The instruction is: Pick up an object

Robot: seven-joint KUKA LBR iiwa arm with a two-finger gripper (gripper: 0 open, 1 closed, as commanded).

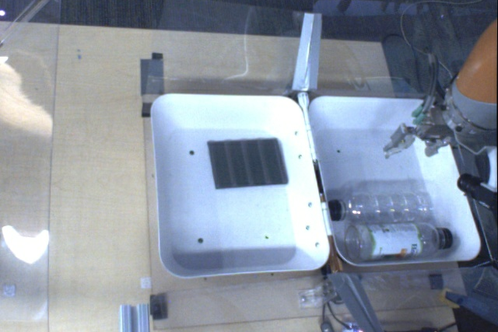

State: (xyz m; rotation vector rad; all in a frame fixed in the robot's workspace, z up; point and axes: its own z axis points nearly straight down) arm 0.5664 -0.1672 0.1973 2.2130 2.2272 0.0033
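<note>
The grey arm with its orange band [481,66] enters from the right edge of the camera view and reaches leftward over the right-hand shallow white plastic bin [350,117]. Its wrist is bent so that the tool [415,142] hangs above the upper right part of that bin, over bare white floor. Two thin pale fingers [397,141] show, one slanting out to the left and one pointing down at the right, set apart with a clear gap and nothing between them: the tool is released and carries nothing.

The things to pick lie in the lower part of the same bin, well apart from the tool. A clear ribbed plastic bottle with a black cap [383,206] lies on its side, cap toward the left wall. Just below it, touching or nearly so, lies a second clear plastic bottle with a green and white label and a black cap [397,240], on its side with the cap toward the right wall.

The left-hand shallow white plastic bin [179,245] stands beside the right one, their inner walls meeting. A dark grey ribbed rectangular pad [247,162] lies flat near its middle. Both bins rest on the pale wooden desk [93,167], and a transparent sheet [31,89] covers the desk's left part.
</note>
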